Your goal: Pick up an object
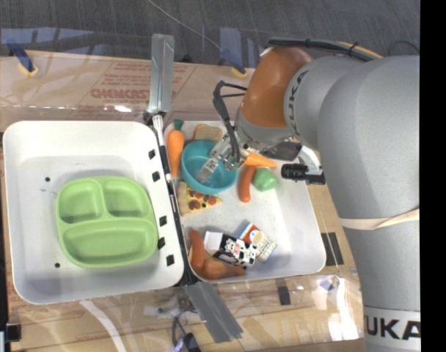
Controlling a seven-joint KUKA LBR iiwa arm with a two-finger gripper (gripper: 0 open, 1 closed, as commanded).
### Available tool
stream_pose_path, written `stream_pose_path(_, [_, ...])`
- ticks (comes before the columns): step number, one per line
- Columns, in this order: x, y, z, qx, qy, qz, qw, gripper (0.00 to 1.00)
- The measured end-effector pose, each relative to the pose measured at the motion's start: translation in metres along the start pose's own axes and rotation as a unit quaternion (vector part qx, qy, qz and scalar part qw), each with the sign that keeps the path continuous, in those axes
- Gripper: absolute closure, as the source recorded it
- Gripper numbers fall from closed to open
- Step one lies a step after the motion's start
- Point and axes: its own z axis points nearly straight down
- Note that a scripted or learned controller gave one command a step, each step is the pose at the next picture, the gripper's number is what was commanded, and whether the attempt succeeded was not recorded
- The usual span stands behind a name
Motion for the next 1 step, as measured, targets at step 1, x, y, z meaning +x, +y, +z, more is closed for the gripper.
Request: stream_pose_path(1, [0.0071, -0.0206, -0.0012, -0.002, -0.001, -0.064, 0.9980, 0.00])
